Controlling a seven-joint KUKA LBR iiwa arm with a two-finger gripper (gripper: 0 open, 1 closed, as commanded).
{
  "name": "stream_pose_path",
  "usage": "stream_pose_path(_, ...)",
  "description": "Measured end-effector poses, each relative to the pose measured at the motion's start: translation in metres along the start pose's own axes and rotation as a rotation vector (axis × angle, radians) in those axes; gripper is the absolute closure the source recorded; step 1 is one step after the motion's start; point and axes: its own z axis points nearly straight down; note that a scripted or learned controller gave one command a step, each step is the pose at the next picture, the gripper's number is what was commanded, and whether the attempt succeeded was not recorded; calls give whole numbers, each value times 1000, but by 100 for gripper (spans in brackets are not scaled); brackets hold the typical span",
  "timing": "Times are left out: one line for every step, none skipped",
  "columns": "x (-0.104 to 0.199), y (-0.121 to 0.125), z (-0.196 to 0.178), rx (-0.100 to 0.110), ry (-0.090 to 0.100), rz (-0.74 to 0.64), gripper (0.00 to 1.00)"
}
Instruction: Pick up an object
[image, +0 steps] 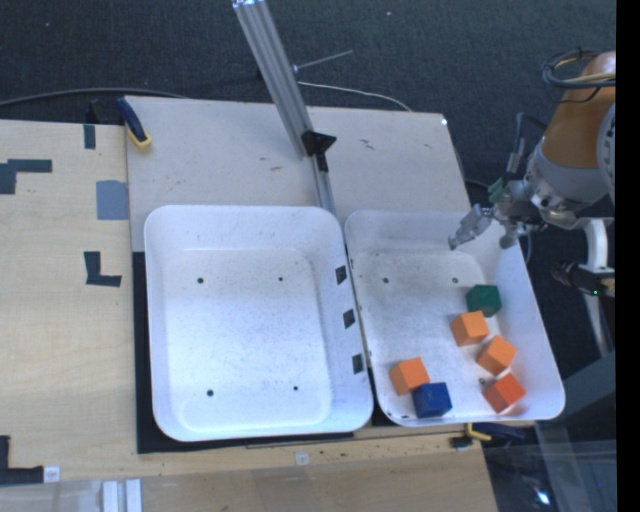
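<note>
The right bin (400, 260) holds several small blocks near its right and front sides. A green block (484, 298) lies furthest back, with an orange block (468, 327) and another orange block (496, 354) just in front of it. A third orange block (408, 375) and a blue block (432, 400) sit at the front, and a red-orange block (504, 392) is in the front right corner. My gripper (485, 238) hangs over the bin's back right part, above and behind the green block. It is open, with nothing between its fingers.
The left bin (240, 320) stands beside the right one. A slanted metal pole (285, 90) rises behind the bins. A blue and yellow tool (133, 123) lies at the back left of the bench. Cables run across the dark floor beyond.
</note>
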Motion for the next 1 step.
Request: stream_pose_path(35,-106,43,8,5,3,0)
